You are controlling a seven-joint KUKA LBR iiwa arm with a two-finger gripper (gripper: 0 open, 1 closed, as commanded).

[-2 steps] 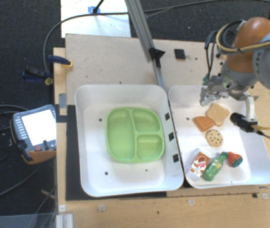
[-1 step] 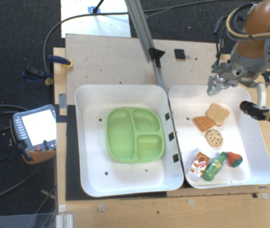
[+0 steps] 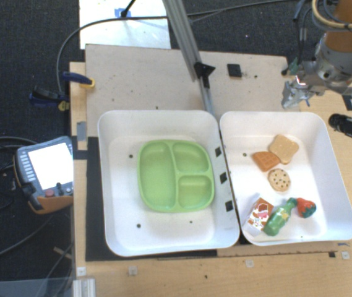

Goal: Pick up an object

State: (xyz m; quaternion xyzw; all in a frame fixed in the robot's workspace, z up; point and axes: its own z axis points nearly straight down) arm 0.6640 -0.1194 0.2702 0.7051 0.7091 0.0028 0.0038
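Observation:
The right bin (image 3: 330, 166) holds several toy foods. A tan toast slice (image 3: 284, 148) lies at its middle, with an orange waffle square (image 3: 265, 161) to its left and a round cookie (image 3: 279, 180) below. Near the front wall lie a red-and-white carton (image 3: 259, 215), a green bottle (image 3: 279, 220) and a red strawberry-like piece (image 3: 306, 208). My gripper (image 3: 294, 95) hangs over the bin's far rim, above and behind the toast, apart from every object. Nothing shows in it.
The left bin (image 3: 120, 228) carries a green divided plate (image 3: 176, 175). A slanted metal pole (image 3: 188, 42) ends between the bins' far corners. A teach pendant (image 3: 46, 172) and cables lie on the floor at left.

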